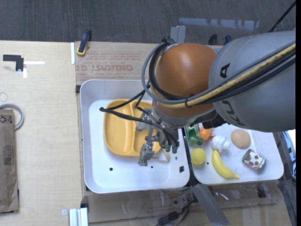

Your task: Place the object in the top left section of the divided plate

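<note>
A yellow divided plate (121,128) lies in the left white bin (94,140), and the arm covers its right part. My gripper (153,149) hangs over the plate's lower right corner, at the right side of that bin. A small pale thing (164,157) shows just beneath the gripper on the bin floor; I cannot make out what it is or whether it is held. The orange wrist band (183,74) and grey arm hide the plate's upper right section.
The right bin (277,173) holds a banana (223,165), a lemon (198,156), a tan round bun (240,138), a white piece (220,143), a green item (192,135), an orange item (205,133) and a red-spotted white block (254,160). A brown bag (7,159) lies far left.
</note>
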Robot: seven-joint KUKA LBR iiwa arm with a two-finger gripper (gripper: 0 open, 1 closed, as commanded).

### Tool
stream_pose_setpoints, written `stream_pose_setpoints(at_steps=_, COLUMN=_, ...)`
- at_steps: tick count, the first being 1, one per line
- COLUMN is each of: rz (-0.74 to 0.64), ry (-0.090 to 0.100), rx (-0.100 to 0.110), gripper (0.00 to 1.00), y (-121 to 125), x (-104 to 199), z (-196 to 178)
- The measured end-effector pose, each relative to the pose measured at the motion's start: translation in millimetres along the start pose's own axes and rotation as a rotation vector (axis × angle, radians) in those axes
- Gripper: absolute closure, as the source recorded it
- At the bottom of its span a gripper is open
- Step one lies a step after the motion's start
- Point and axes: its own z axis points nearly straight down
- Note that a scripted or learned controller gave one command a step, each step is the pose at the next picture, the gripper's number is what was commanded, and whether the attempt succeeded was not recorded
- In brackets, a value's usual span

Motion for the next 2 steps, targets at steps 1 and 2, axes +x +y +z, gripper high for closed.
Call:
stream_pose_setpoints(at_steps=1, rz=-0.027, ry=-0.001, rx=-0.001, gripper=0.00, y=58, x=5, z=-41)
stream_pose_setpoints(at_steps=2, rz=-0.178, ry=-0.002, rx=-0.001, gripper=0.00, y=62, x=-35, z=-178)
